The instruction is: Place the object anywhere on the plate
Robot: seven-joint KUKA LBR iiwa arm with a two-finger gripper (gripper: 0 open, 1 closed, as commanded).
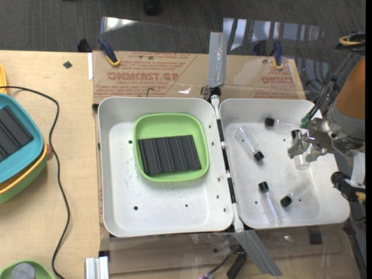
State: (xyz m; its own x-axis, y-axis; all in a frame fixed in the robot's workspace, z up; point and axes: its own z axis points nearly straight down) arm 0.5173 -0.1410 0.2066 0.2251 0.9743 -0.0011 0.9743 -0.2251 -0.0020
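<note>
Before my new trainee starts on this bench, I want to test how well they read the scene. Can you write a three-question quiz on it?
1. True or false: the green plate sits in the left bin.
2. What lies on the plate? A) a clear vial B) a dark ribbed mat C) a blue tray
3. Fill in: the gripper is over the ____ bin, where the clear vials with black caps lie.

Key: 1 true; 2 B; 3 right.
</note>
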